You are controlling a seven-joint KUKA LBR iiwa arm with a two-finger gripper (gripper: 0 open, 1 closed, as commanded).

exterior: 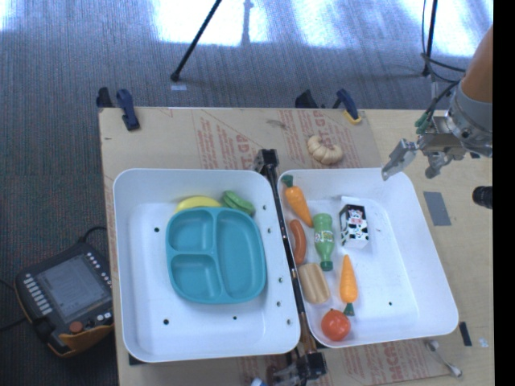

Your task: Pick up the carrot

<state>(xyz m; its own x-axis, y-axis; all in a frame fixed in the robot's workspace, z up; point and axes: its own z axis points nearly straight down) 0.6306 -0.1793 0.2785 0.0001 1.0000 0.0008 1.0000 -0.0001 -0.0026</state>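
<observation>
In the right bin (418,240), nearest the camera, a tomato (335,325) sits at the front rim, and just behind it lies a carrot (348,280), its long axis running front to back with the green top toward the camera and the tip pointing away. A bread roll (314,283) lies just left of it, with a sausage (298,241) and a green bottle (323,240) behind, and a small milk carton (354,225) to the right of the bottle. A second carrot (297,202) lies at the far left corner, slanted, green top away from the camera. The left bin (141,296) holds a teal divided plate (216,255), with a banana (198,203) and a green vegetable (238,203) behind it. A garlic-like bulb (325,149) rests on the surface (193,139) beyond. The tool (412,160) hovers above the right bin's far right corner, well apart from both carrots; it seems empty, fingers apparently spread.
</observation>
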